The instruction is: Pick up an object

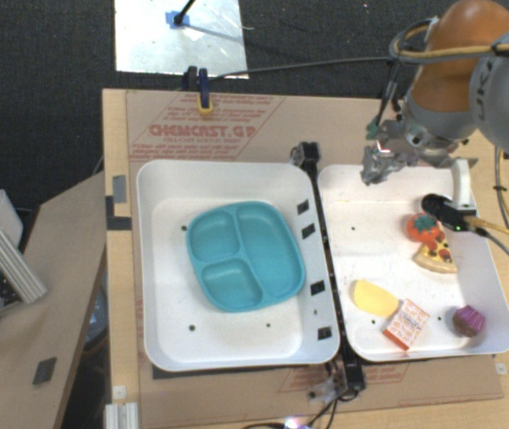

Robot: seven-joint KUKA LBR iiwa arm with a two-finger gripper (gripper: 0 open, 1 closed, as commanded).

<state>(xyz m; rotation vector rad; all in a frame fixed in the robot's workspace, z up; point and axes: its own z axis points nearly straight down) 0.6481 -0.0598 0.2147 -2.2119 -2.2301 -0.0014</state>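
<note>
The worktop (236, 114) carries two shallow white bins side by side. The left bin (169, 329) holds a teal divided plate (245, 256), lying near its middle with its long axis running slantwise.

The right bin (361, 213) holds the small things that could be picked. The arm (469, 52) comes in from the right, and its gripper (377, 170) hangs over the far left corner of this bin, close to the divider between the bins. Whether the gripper is released or clenched cannot be told at this angle; nothing is seen held in it.

Every candidate lies toward the camera and to the right of the gripper. The nearest seems to be an orange and green toy (424, 228) with a pizza slice (436, 257) just beside it on the near side, both close to the bin's right wall. A yellow piece (375, 298) lies farther toward the near edge, almost straight below the gripper in the view, its long axis running roughly left to right. A red and white packet (406, 323) touches or nearly touches it, and a small purple thing (468, 321) sits apart in the near right corner.

The coming move would probably call for travel toward the near side of the bin, then a descent.
</note>
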